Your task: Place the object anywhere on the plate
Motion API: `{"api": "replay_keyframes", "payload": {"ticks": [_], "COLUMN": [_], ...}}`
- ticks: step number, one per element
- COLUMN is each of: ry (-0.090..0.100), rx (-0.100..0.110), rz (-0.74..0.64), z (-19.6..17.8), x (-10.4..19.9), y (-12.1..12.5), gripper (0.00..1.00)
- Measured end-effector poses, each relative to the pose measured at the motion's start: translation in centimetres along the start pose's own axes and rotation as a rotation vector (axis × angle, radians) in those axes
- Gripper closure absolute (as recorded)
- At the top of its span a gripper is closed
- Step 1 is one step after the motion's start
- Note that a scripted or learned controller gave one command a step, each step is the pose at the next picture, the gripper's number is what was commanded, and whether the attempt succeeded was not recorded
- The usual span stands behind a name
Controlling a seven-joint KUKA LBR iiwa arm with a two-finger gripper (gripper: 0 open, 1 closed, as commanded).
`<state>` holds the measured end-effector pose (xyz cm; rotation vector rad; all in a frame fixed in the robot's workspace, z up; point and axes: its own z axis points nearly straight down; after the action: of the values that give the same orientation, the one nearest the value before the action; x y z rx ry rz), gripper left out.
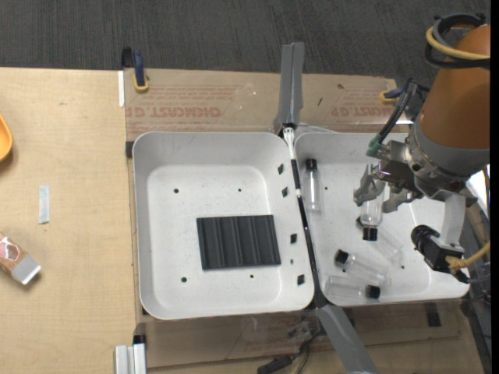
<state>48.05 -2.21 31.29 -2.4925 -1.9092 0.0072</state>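
1. Arm [456, 100] reaches in from 3 o'clock and hangs over the right bin [437, 287], its jaws low over the middle of that bin's floor; you are most likely looking at a pick under way there.
2. Directly under the jaws stands one clear vial [369, 216], black cap down, probably the object to be moved. You cannot tell whether the jaws are apart, together or clamped on it, nor whether it is lifted or resting on the floor.
3. The right bin also carries a second vial [312, 187] lying along the divider at 9 o'clock, and two more loose vials [355, 275] at 6 o'clock, near one another.
4. The left bin [156, 170] contains the plate [238, 241], a dark ribbed slab lying flat just below that bin's centre, toward 5 o'clock, with nothing on it.
5. Judged from this, the delivery is not yet made: the vial sits well apart from the plate, across the divider at 9 o'clock.
6. Both bins rest side by side on the counter [70, 131].
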Motion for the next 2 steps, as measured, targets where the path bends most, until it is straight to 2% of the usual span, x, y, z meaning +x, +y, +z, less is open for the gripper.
{"api": "replay_keyframes", "payload": {"ticks": [1, 2], "ry": [0.0, -0.001], "rx": [-0.001, 0.0], "rz": [-0.352, -0.465], "z": [2.6, 8.8], "x": [5.9, 11.9], "y": [-1.8, -3.5], "gripper": [1.0, 1.0]}}
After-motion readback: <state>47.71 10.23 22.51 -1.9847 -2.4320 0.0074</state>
